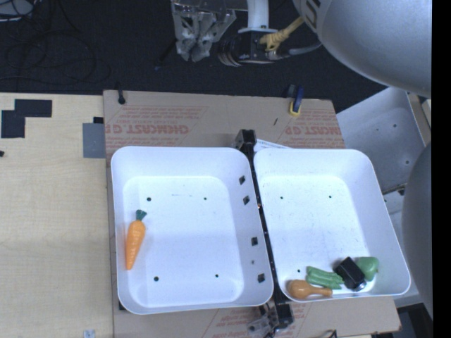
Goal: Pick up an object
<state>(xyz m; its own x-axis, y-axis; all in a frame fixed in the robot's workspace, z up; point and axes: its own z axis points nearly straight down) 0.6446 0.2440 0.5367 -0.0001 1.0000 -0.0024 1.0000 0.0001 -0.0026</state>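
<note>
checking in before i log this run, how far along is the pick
Nothing looks done yet. The pincer hangs above the bench's far edge, away from both bins. The toy carrot lies in the left bin; the green pieces, a black block and an orange piece lie in the right bin's near corner. Reaching, grasping and lifting remain.

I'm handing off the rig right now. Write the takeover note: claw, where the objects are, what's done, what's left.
Claw: raised above the bench's far edge, behind both bins, nothing between its fingers; open or shut unclear.
Left bin: toy carrot by the left wall.
Right bin: near corner holds an orange pear-shaped piece, green pod, black block and green piece, bunched together.
Done: nothing picked.
Left: pick one; the carrot lies alone, probably easiest.
</note>
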